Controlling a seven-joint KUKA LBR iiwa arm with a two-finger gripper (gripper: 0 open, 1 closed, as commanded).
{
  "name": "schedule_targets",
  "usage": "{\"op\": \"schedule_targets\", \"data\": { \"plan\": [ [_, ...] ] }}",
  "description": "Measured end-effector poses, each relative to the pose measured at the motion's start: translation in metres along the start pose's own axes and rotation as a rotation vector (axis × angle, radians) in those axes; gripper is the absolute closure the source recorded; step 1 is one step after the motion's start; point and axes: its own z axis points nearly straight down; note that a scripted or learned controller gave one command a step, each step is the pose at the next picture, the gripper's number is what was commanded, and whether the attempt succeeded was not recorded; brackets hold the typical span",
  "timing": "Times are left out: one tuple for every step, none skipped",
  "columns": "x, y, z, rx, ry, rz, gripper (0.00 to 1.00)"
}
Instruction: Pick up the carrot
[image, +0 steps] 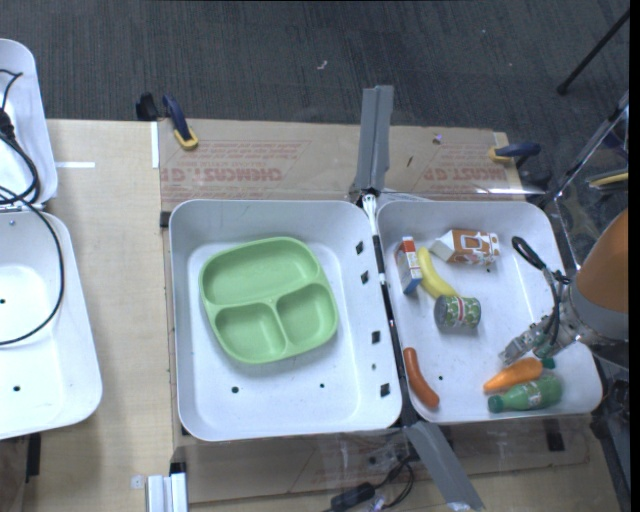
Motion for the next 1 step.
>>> {"op": "schedule_targets", "data": {
  "plan": [
    [-0.0325, -0.0026, 0.0034, 0.001, -0.001, -0.115, 1.0]
  ]
}}
